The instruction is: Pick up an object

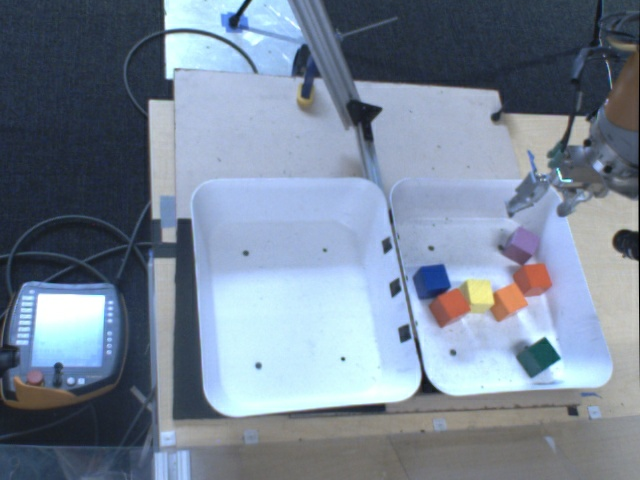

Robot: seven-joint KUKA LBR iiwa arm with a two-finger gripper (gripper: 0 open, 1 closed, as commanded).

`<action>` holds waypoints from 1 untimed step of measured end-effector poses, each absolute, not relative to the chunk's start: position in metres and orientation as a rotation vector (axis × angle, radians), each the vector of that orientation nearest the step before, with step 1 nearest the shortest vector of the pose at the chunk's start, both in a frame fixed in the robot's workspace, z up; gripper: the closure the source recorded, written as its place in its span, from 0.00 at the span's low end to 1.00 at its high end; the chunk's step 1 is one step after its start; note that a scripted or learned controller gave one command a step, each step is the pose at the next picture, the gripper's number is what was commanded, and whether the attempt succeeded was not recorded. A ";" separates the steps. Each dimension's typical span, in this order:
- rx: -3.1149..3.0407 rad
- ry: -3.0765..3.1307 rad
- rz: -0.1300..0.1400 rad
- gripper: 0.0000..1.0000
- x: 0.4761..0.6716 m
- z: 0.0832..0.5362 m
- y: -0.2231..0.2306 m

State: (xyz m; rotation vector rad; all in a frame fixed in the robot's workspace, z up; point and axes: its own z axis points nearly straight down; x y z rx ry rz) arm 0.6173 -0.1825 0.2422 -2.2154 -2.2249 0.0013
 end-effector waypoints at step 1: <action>-2.217 -2.229 -0.001 0.00 0.618 0.245 -0.182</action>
